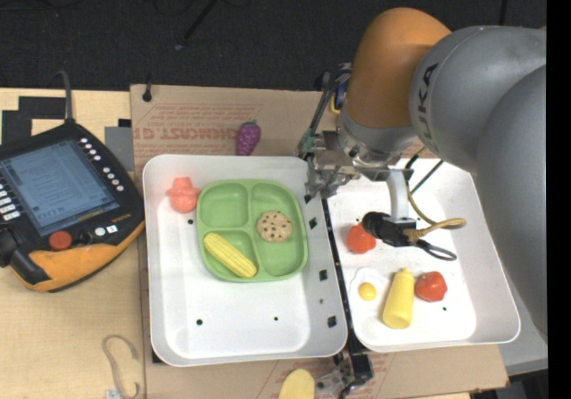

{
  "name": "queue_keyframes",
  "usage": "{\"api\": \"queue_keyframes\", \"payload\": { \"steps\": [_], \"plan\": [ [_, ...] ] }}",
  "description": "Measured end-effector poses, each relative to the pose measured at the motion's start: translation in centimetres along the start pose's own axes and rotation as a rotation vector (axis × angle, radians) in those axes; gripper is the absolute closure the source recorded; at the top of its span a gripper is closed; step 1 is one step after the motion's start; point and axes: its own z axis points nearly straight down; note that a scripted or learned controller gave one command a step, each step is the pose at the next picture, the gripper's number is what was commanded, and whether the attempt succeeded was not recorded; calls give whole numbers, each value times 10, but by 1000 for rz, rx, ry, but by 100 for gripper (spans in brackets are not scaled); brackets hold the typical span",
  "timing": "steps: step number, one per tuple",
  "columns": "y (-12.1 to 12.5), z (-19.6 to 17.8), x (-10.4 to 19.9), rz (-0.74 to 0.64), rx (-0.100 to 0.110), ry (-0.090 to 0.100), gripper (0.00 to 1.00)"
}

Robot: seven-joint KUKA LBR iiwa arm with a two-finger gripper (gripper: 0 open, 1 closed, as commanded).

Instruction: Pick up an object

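Red toy [360,239] by the right bin's [464,308] inner wall looks my nearest pick, so I'd centre the gripper [318,176], now over the divider, squarely above it before descending, though I cannot tell its grip state.

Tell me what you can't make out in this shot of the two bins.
Far corner of the right bin: camera view, covered by the arm.
Yellow thing in front of the bins: camera view, cut off by the bottom edge, so its kind is unclear.
Handheld controller: camera view, cut off by the left edge; its screen text is too small to read.
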Motion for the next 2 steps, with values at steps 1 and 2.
{"api": "queue_keyframes", "payload": {
  "steps": [1, 2],
  "plan": [
    [-2, -1, -2, 4, -1, -1, 100],
    [-7, 2, -12, 2, -1, -2, 100]
  ]
}}
